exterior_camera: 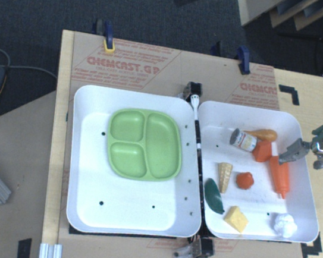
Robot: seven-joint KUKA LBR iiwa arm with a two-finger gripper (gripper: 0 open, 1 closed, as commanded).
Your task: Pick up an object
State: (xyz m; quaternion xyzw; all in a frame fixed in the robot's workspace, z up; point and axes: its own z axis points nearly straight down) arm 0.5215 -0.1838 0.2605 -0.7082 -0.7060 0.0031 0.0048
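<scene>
The end effector (298, 150) is partly cut off at the right edge; its grip cannot be told. It hovers over the carrot (280, 176), beside the bottle (244, 139).

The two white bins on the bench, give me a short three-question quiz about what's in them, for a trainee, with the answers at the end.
1. True or false: the green divided plate lies in the left bin.
2. Multiple choice: which item sits nearest the right bin's front right corner? A) the yellow cheese wedge B) the white crumpled ball C) the ice cream cone
3. Fill in: the gripper sits over the top end of the orange ______.

Key: 1 true. 2 B. 3 carrot.
</scene>
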